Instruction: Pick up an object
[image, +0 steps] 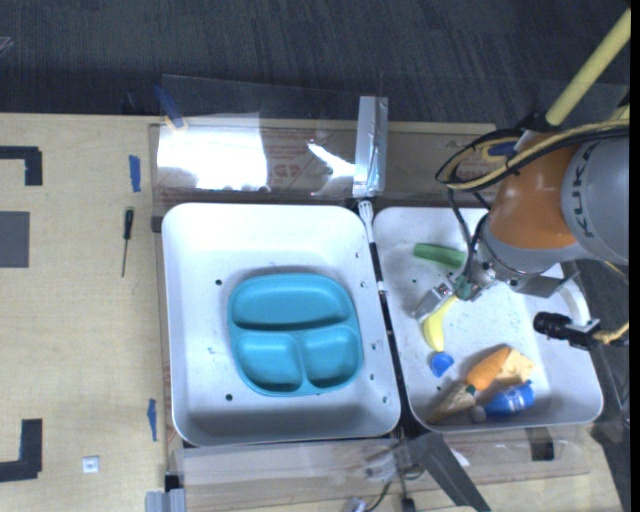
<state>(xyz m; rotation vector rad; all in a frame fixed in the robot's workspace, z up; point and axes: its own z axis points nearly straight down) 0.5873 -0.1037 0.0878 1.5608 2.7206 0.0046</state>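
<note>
My gripper (450, 294) hangs low over the middle of the right bin (585, 400), under the orange band of the arm. Directly below and to its left lies a yellow banana (436, 325), whose upper end reaches the gripper's tip; whether they touch is unclear. A green oblong object (438, 254) lies just behind the gripper. Toward the front of the bin are a small blue piece (440, 363), an orange and tan object (492, 371) and a blue bottle-like object (506, 401).
The left bin (190, 250) holds a blue divided tray (295, 331). A ridge (380, 300) separates the two bins. A black cable end (560, 326) sticks out to the right of the gripper. Cables loop above the arm.
</note>
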